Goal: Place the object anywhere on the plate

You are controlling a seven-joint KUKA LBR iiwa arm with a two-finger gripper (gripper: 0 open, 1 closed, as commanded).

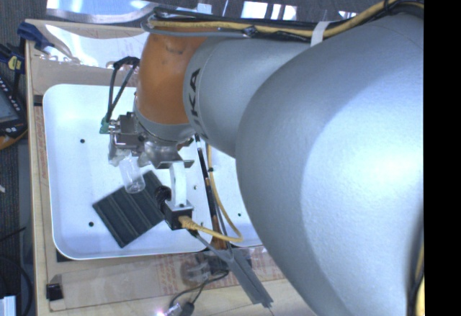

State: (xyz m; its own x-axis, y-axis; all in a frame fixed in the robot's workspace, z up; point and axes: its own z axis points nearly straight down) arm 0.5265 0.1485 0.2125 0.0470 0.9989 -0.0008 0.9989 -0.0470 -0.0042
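Observation:
A dark grey ribbed rectangular slab (pixel 130 215) lies flat in the left white bin (pixel 65 163), near its front edge and turned at an angle. My gripper (pixel 132 178) reaches down from the orange-banded wrist (pixel 167 84). Its pale, see-through tip hangs right at the slab's upper edge. I cannot tell whether it touches the slab, and nothing shows in its grasp. The arm's grey body (pixel 324 149) hides the right side of the scene.
Yellow and black cables (pixel 216 214) run down from the wrist past the slab's right side to the bin's front rim. The wooden bench edge (pixel 108 275) runs along the front. A dark device (pixel 9 102) sits outside the bin at the far left.

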